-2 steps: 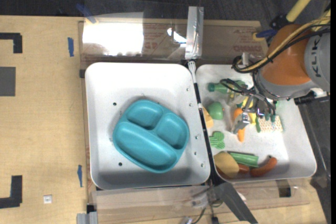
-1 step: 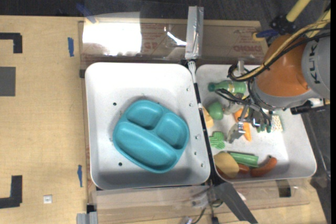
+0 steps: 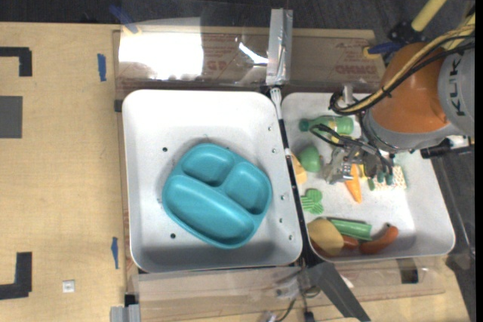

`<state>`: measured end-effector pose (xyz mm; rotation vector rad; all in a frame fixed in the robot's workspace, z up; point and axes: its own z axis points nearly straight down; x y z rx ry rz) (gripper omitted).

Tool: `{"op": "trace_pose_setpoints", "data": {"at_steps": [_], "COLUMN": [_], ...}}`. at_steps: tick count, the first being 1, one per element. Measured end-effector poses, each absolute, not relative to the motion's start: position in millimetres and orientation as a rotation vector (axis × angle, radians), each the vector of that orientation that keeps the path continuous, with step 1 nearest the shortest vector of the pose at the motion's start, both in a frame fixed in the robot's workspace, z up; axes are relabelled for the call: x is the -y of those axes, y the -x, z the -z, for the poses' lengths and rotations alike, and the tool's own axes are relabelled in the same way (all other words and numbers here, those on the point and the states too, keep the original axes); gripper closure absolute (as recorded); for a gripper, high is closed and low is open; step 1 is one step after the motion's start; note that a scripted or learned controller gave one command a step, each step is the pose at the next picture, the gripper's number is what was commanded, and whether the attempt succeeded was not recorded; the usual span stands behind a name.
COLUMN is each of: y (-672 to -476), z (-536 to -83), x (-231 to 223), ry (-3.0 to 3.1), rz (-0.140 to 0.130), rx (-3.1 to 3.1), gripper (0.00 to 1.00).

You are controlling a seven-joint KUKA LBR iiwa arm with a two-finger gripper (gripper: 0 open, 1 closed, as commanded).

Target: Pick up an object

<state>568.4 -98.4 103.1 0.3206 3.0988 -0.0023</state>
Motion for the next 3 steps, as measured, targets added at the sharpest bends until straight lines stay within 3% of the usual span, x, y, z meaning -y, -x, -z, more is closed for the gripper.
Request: {"op": "trace_pose_setpoints", "data": {"at_steps": [1,2,3], "y": [-567.9,-559.1,-563.1], "z": [-102,-89,-103], "x": [98,101,101], "ry": [-0.321,-0.311,-0.308], "rz": [0.002,0.000,0.002], "rx": [-3.101,-3.114,-3.101], "gripper": [0.00,0.00,1.00]}}
